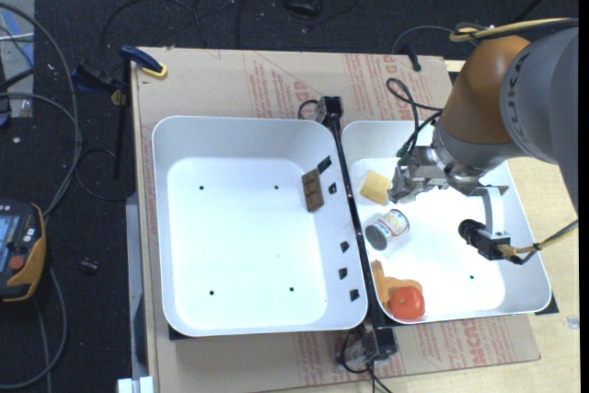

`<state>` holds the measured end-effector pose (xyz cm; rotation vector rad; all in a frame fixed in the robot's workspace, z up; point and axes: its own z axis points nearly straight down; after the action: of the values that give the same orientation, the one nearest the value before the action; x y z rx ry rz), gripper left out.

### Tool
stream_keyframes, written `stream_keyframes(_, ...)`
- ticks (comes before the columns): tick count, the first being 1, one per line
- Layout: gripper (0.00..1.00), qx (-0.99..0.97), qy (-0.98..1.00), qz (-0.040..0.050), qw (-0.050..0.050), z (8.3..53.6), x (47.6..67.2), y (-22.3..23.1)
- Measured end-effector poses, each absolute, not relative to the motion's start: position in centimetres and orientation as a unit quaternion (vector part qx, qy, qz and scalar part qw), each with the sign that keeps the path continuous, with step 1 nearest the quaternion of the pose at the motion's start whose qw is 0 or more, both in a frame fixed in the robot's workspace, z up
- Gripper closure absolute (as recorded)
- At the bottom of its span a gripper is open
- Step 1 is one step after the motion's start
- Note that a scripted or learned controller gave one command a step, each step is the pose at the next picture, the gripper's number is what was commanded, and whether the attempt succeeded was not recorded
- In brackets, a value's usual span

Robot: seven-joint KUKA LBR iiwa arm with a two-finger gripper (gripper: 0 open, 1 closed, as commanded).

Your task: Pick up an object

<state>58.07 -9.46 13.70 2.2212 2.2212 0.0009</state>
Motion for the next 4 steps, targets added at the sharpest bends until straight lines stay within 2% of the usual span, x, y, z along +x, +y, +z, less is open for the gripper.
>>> stream_keyframes(1, 1.0, 0.707, 0.707, 0.0017, 0.002, 19.6, 58.9, -9.7)
stream_keyframes(2, 1.0, 0.707, 0.707, 0.0003, 0.0, 20.7, 58.9, -9.7)
stream_keyframes(4, 1.0, 0.706, 0.709, 0.0002, -0.001, 20.7, 55.6, -0.7)
